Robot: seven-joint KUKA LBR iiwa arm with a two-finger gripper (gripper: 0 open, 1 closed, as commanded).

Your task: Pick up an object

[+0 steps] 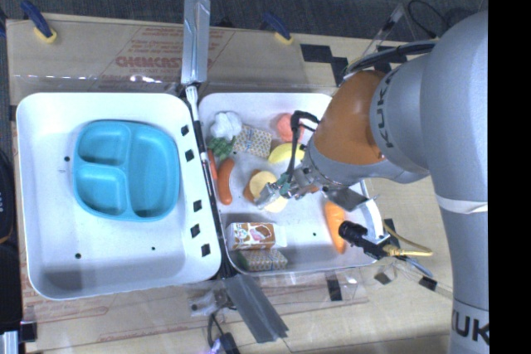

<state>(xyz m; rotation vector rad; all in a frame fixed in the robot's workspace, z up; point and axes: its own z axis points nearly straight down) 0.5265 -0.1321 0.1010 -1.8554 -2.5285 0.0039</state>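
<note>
Right bin crowded, left roomier.

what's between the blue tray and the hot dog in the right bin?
In the camera view, bare white floor of the left bin, then the two bins' adjoining rims. The blue tray sits left of them, the hot dog just right.

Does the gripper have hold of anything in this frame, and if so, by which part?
It cannot be told. The gripper is low in the right white bin, at the pale yellow round toy, but nothing clearly sits between the fingers.
</note>
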